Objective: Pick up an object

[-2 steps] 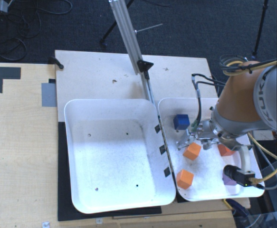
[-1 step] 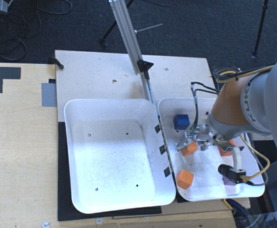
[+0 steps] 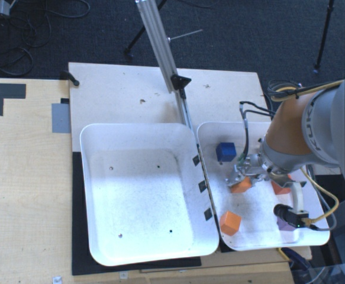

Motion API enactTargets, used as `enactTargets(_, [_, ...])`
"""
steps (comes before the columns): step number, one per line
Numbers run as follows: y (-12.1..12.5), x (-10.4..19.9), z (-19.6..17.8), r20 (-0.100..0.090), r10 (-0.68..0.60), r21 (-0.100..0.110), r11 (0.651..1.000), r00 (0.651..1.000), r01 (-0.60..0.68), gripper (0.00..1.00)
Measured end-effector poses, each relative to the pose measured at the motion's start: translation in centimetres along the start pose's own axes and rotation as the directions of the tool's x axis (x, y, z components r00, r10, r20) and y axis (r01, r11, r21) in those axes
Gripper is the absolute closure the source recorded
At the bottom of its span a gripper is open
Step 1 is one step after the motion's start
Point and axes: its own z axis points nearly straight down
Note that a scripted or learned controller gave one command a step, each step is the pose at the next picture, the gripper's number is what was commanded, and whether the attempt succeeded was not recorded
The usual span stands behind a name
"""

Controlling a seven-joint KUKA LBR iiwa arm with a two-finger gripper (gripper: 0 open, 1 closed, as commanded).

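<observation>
The grey arm point(image 3: 314, 123) is being reached in from the right side of the camera view, its broad orange band point(image 3: 284, 126) being presented just above the wrist. The wrist is being angled downward and to the left, over the right bin point(image 3: 267, 241). Black cables are being looped from the wrist up over the bin's far rim.

The gripper point(image 3: 243, 173) is being held low inside the right bin, near its middle. Whether it is apart or together cannot be told, since the metal parts at its tip are being seen as a small blurred cluster. An orange block point(image 3: 239, 186) is being shown directly beneath that tip, touching or nearly touching it; whether the block is being gripped cannot be told.

A blue cube point(image 3: 225, 151) is lying just beyond the gripper, toward the far left part of the same bin. A second orange cube point(image 3: 230, 222) is resting near the bin's front left wall, well apart from the gripper. Another orange piece point(image 3: 280, 187) is being partly hidden under the wrist, and a purple object point(image 3: 287, 222) is lying near the front right corner.

The left bin point(image 3: 95, 158) is standing alongside, the two bins being separated by a shared edge carrying small black clips.
</observation>
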Motion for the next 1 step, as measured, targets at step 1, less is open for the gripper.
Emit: enactTargets(1, [7.12,7.74,-10.15,0.000,-0.009,-0.015,1.000,1.000,0.009,1.00])
